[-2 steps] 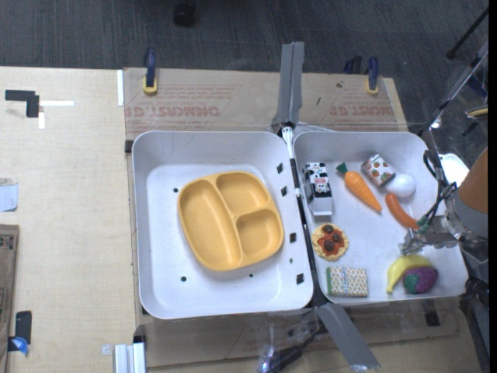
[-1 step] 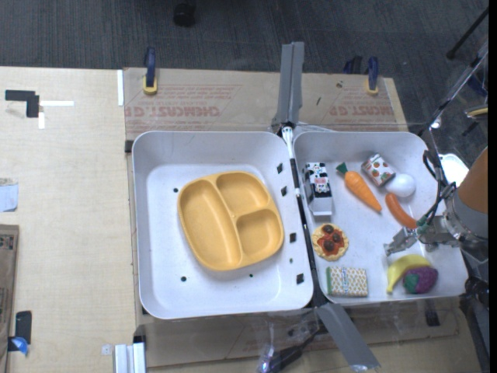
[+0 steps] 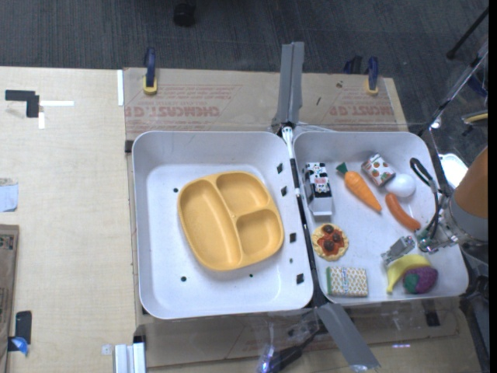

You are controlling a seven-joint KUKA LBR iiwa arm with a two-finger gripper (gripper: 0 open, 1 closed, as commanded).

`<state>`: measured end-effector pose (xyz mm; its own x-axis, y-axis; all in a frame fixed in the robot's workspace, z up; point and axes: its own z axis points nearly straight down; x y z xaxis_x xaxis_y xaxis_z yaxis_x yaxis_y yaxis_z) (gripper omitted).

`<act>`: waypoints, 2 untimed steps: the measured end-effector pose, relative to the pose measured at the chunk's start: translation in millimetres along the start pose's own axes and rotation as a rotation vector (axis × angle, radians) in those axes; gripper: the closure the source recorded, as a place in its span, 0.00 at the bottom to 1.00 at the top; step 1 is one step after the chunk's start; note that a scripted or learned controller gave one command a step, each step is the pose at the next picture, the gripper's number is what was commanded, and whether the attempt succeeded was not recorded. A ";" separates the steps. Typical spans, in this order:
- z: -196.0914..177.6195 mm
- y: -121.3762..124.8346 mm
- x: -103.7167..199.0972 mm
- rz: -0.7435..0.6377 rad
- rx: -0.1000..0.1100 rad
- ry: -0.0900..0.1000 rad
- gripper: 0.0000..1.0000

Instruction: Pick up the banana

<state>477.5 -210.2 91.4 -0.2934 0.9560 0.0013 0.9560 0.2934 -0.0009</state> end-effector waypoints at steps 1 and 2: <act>-9.2 0.9 -0.5 0.003 -0.002 -0.001 1.00; -9.2 0.8 -0.5 0.003 -0.002 -0.001 0.00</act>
<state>478.4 -210.5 100.6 -0.2909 0.9568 0.0001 0.9568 0.2909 0.0010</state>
